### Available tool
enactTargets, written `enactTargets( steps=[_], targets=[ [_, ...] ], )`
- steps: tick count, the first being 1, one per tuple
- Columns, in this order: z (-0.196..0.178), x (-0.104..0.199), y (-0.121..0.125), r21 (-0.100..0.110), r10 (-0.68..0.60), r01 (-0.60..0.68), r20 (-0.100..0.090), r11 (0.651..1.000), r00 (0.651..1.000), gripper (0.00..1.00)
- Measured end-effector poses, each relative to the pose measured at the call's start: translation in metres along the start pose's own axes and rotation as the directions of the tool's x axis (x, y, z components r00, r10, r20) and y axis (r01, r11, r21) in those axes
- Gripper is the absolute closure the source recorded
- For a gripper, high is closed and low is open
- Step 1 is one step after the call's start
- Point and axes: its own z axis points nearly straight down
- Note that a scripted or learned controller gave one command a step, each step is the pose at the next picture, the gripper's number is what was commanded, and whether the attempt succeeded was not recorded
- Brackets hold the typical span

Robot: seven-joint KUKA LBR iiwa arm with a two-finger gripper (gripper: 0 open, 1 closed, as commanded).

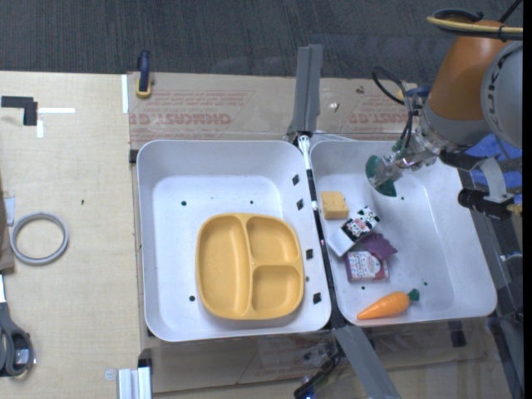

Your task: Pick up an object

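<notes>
The right bin [449, 248] holds a yellow block [334, 205], a black-and-white patterned item [361, 223], a purple pouch with a pink label [368, 262] and an orange carrot [386, 305] near the front wall. A white flat piece [339, 242] lies partly under the patterned item. My gripper [383, 176] hangs over the back of the right bin, up and to the right of the yellow block and apart from every object. Its tip looks greenish and sits low near the bin floor.
A yellow divided plate [249, 265] lies in the left bin [166, 223]. A grey divider bar [308, 81] runs between the bins at the back. A grey ring [36, 238] and scissors [15, 349] lie on the bench at the left.
</notes>
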Motion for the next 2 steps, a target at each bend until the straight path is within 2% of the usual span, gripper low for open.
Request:
enactTargets(
  steps=[1,2],
  targets=[
    [-0.0590,0.0271,-0.0086,-0.003,0.047,-0.047,0.001,0.999,0.999,1.00],
    [-0.0675,0.0266,-0.0082,-0.002,0.045,-0.045,0.003,0.999,0.999,1.00]
  ],
)
